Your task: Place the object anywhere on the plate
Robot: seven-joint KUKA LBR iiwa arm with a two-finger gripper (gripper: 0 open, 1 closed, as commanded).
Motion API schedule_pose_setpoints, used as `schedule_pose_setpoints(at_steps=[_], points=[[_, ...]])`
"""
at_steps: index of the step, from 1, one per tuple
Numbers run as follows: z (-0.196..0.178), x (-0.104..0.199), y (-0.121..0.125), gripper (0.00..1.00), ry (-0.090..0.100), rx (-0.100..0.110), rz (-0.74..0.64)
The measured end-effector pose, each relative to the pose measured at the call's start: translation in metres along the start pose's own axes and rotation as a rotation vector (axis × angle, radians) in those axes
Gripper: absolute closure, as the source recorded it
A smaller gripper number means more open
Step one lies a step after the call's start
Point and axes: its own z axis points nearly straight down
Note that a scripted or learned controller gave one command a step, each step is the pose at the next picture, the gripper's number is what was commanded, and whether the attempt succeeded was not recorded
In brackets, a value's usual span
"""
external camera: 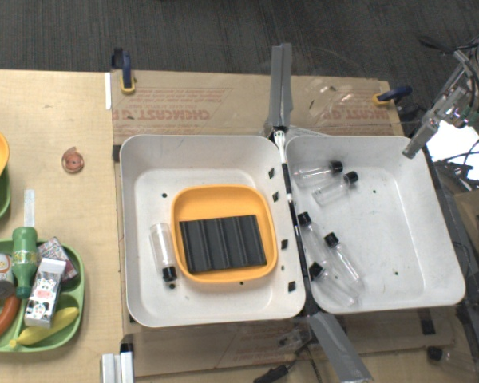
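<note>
Black ridged block (223, 243) lies flat in the middle of the orange plate (185, 204), well inside the rim, so you can see it resting wholly on the plate. The plate sits in the left bin (136, 174), a little right of that bin's centre. Just beside the plate's left edge, on the bin floor, you have a clear vial (161, 250) lying lengthwise with its black cap toward the bottom of the frame; it looks to be touching the rim or very nearly so.

Look to the upper right of the frame for the gripper (413, 148). It hangs over the top right corner of the right bin (419, 246), well apart from the plate and the block. You cannot tell from this angle how wide its grip is set, and nothing shows in it.

Several more clear vials with black caps (335, 190) lie scattered along the left half of the right bin. At the lower left of the frame, a green tray (73, 319) holds a green bottle (24, 262) and other small items.
</note>
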Motion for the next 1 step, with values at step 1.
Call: schedule_pose_setpoints(at_steps=[1], points=[[-0.0099, -0.001, 0.0004, 1.0, -0.004, -0.002, 0.0]])
